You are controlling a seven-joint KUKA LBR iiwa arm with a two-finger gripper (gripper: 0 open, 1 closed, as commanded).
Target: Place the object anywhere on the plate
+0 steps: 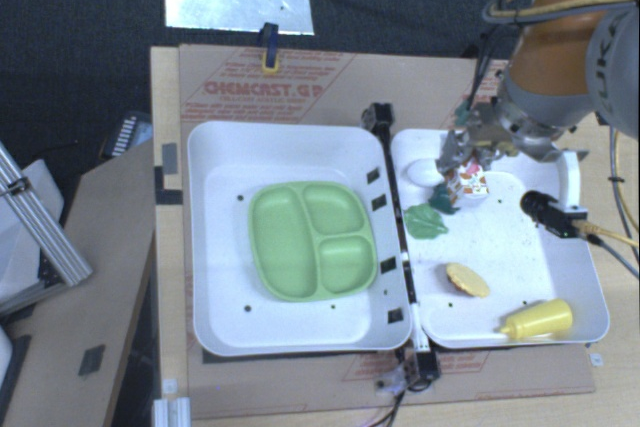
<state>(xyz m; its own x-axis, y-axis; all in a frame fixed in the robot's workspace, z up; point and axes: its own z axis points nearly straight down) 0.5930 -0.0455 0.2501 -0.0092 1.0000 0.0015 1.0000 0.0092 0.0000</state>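
Observation:
A green three-compartment plate (308, 240) lies in the left bin (215, 165). My gripper (450, 177) hangs low over the back left of the right bin (580, 290). Right beside it, to the right, is a small white carton with red and yellow print (474, 184). Whether the carton is in the gripper or only touches it is not clear. A teal-green soft item (427, 221) lies just below the gripper. A white oval item (422, 173) sits just to its left.
A tan flat piece (466, 279) lies in the middle front of the right bin, and a yellow squeeze bottle (538, 319) lies on its side at the front right. A black divider (392, 215) runs between the bins.

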